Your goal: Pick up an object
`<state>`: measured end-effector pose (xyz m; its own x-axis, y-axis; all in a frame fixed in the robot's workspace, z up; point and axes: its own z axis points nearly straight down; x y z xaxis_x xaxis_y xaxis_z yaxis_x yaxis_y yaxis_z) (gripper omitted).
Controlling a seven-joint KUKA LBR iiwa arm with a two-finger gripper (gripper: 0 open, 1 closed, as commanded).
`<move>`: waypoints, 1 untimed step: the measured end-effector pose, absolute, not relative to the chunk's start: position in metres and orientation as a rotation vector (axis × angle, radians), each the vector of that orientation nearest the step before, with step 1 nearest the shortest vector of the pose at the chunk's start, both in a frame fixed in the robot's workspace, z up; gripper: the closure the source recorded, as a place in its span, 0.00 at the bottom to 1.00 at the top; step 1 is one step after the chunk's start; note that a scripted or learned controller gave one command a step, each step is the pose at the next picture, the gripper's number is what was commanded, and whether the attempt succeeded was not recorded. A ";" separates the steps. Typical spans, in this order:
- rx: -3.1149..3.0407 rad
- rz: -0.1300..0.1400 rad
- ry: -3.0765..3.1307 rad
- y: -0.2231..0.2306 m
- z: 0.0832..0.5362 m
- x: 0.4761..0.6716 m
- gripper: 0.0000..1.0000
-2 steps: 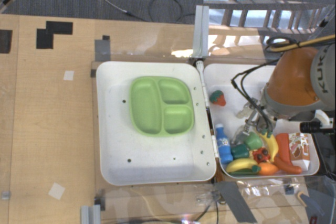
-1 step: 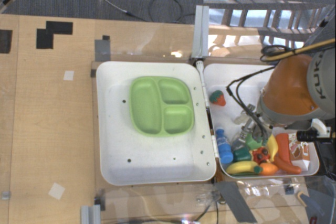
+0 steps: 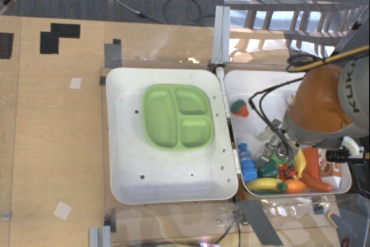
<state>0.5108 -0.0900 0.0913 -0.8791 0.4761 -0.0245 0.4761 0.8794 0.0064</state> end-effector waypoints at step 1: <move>1.113 0.004 2.925 -0.124 0.088 0.621 0.00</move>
<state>0.6207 -0.1245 0.0882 -0.7471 0.6647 -0.0108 0.6646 0.7471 0.0066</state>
